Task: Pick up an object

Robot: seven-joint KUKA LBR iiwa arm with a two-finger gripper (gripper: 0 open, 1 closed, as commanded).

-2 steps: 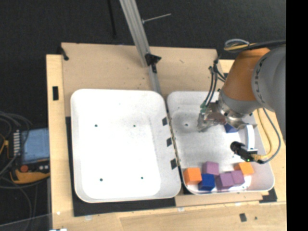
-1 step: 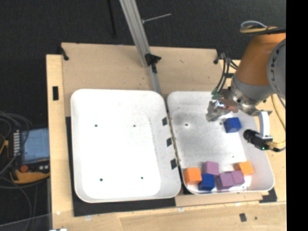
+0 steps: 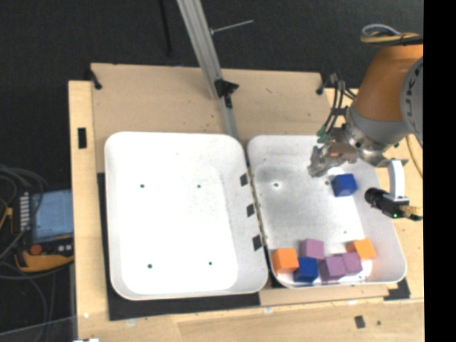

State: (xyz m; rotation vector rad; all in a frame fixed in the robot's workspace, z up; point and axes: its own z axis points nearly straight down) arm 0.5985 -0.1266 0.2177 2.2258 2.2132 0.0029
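Note:
My gripper [image 3: 322,164] hangs over the upper right part of the right bin [image 3: 299,205], reaching in from the right under the grey and orange arm. Just right of it and slightly lower, a blue cube [image 3: 344,184] lies alone on the bin floor; I see nothing between the fingers. Along the bin's near edge sit several blocks: an orange one [image 3: 286,259], a blue one [image 3: 307,269], purple ones [image 3: 312,249] [image 3: 333,267] [image 3: 351,262] and another orange one [image 3: 364,248].
The left bin [image 3: 178,212] lies beside the right one, joined by black clips at the shared wall. A slanted metal pole [image 3: 206,48] rises behind the bins. A black fitting [image 3: 385,202] juts in at the right bin's right rim.

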